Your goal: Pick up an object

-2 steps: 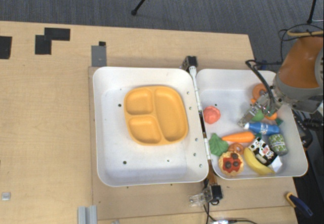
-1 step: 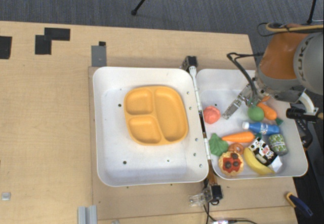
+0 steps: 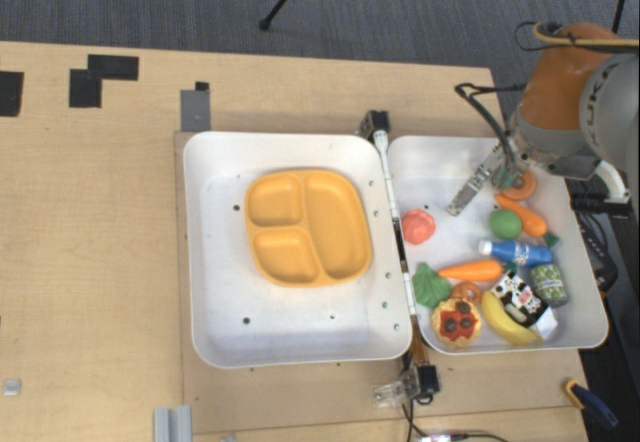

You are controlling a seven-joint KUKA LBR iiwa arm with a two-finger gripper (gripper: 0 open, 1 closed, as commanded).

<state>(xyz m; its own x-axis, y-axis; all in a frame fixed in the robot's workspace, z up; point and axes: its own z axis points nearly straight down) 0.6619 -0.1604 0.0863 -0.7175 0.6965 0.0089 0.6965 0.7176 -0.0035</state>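
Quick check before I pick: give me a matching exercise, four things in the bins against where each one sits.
Things:
1. tray
2. pink ball
3. banana
4. gripper

Places:
A. front of the right bin, next to the cow-patterned toy
B. middle of the left bin
C. over the bare back part of the right bin
D. right bin, against the wall shared with the left bin

Pairs: 1-B, 2-D, 3-A, 4-C
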